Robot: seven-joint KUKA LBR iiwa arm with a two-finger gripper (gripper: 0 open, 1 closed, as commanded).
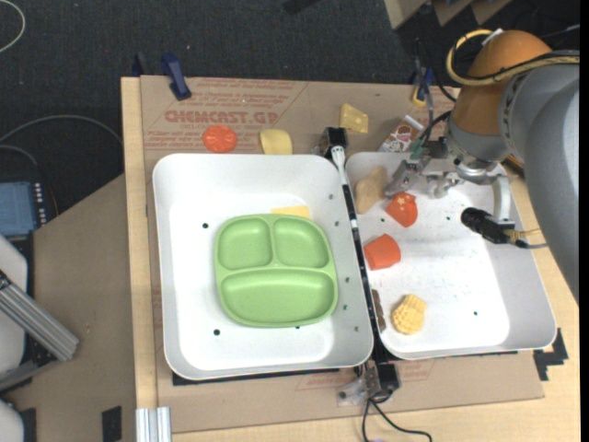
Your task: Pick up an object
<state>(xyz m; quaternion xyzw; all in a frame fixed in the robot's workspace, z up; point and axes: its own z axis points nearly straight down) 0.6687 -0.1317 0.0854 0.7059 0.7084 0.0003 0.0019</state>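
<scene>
Here, going from the left, the green plate (274, 270) lies in the left bin (175, 247), and past the shared rim the right bin (497, 302) holds an orange block (382, 251) by its left wall and a yellow corn piece (409, 314) toward its near edge. The red-orange piece (402, 211) sits in that bin's far-left part, just below and touching the gripper (411, 180). Whether the gripper is released or clenched cannot be told.

arm (552, 90): cut off by right frame edge. gripper (416, 175): finger state too small to tell. yellow piece (291, 212): mostly hidden behind green plate (274, 270), centre left. tan object (368, 191): partly hidden by right bin's rim (363, 274).
</scene>
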